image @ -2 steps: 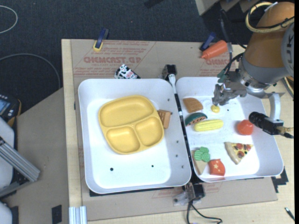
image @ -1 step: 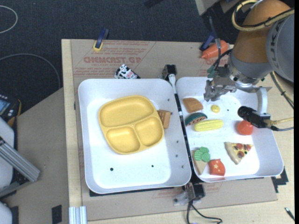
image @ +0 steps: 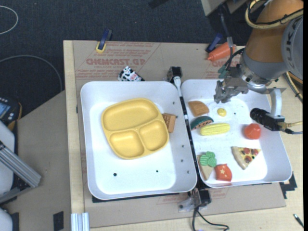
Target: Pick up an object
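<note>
Your two-finger gripper (image: 222, 98) is hanging over the back part of the right-hand shallow white bin (image: 279, 153), reaching in from the right on the grey arm with its orange band (image: 272, 30). Whether it is open or closed cannot be told from this slant, and nothing is showing within it.

Directly below its tip, a small round yellow piece (image: 221, 112) is lying on the bin floor, apart from the gripper. Just to the left, a tan bread-shaped toy (image: 197, 108) is sitting near the dividing wall. In front of these, a yellow toy corn cob (image: 215, 128) is lying with its long axis running left to right, one end touching a dark green and red piece (image: 198, 121). A red toy tomato (image: 252, 131) is resting to the right, near a black fitting (image: 264, 119). Along the front you are seeing a toy pizza slice (image: 246, 156), its point aimed toward the near edge, a red toy strawberry (image: 223, 172) and a green leafy toy (image: 208, 160).

In the left-hand white bin (image: 96, 177), a yellow three-compartment plastic tray (image: 134, 127) is lying flat, with a small brown block (image: 169, 121) touching its right edge.
</note>
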Available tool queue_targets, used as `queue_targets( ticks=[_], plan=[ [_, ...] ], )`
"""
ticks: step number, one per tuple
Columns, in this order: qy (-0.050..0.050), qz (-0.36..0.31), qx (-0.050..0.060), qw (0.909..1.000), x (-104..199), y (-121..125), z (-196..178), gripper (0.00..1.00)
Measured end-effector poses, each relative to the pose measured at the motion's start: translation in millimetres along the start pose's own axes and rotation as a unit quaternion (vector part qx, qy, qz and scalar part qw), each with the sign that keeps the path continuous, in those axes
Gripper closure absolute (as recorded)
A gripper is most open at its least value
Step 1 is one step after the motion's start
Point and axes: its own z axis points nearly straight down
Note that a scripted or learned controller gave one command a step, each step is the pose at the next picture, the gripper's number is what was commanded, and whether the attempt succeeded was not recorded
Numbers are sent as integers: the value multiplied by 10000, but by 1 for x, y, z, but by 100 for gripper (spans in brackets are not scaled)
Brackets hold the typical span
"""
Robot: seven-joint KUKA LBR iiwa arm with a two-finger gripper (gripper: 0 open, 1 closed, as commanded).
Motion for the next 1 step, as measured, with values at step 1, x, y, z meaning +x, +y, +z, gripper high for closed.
queue_targets(
  ticks=[1],
  plan=[
    [1, -5, 4, 10000, 3, 6, -4, 100]
  ],
)
